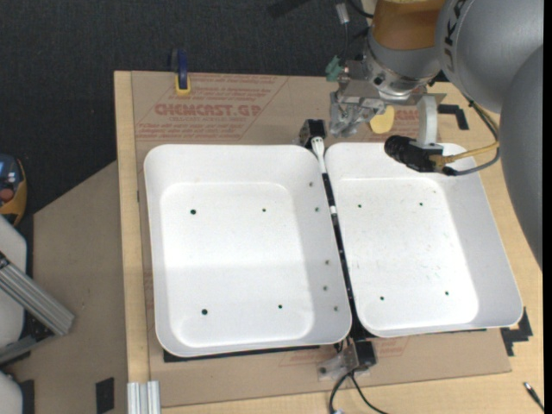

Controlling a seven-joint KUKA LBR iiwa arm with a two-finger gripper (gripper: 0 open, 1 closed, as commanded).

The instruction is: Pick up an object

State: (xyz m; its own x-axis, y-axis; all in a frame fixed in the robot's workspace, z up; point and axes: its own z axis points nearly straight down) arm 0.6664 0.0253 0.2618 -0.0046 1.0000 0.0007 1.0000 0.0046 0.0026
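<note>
Grey arm raised over right bin's far rim

At one o'clock the gripper [377,115] hangs above the right bin [483,231], with a small pale yellow object [382,120] at its fingertips, seemingly pinched there. Left bin [164,231] sits beside it at nine o'clock.

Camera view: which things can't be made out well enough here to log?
- Hand: crowded under the wrist at the top edge of the right bin; open or shut is unreadable.
- Pale yellowish object beside the hand: partly covered, identity and whether gripped unclear.
- Arm: cut off by the top and right edges.
</note>
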